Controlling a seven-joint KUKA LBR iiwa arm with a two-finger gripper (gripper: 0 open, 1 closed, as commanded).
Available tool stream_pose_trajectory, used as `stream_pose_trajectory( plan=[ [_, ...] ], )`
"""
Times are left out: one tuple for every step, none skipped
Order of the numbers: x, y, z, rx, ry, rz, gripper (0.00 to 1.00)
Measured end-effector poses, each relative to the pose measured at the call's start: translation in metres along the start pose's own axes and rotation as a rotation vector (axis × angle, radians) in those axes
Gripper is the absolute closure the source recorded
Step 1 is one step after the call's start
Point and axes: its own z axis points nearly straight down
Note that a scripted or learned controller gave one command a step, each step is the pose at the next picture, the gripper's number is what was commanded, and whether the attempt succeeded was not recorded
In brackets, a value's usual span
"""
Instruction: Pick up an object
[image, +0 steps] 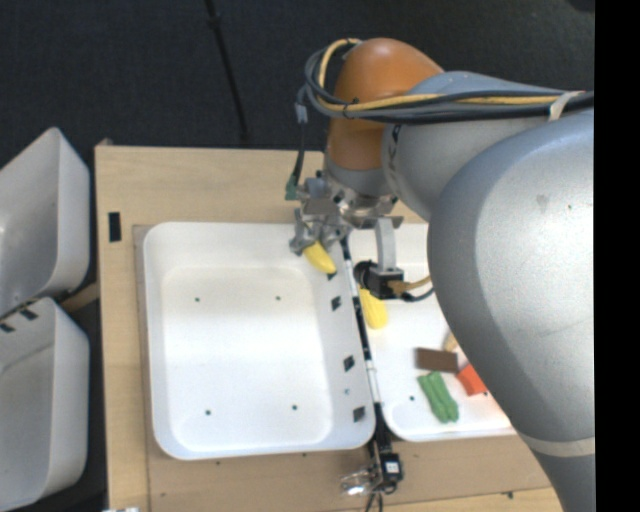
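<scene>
Grey metal tool (322, 243) up at 12 o'clock, over the back edge of the left shallow white plastic bin (240, 440). Clenched on a small yellow soft piece (320, 259), seen between its fingers. Another small yellow piece (373, 310) just past the middle wall, in the right white bin (440, 430). Green long block (438, 396), brown flat block (436, 360) and orange bit (470, 380) down at 4 o'clock. Lots of open floor in the left bin. Tan wooden surface (120, 330) around both.
</scene>
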Motion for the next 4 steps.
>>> stream_pose_trajectory(
  plan=[
    [0.109, 0.007, -0.048, -0.001, 0.004, -0.007, 1.00],
    [0.054, 0.023, -0.150, -0.006, -0.001, 0.007, 1.00],
    [-0.024, 0.022, -0.209, -0.001, -0.004, 0.011, 1.00],
    [-0.107, 0.022, -0.320, -0.008, -0.007, 0.012, 1.00]
  ],
)
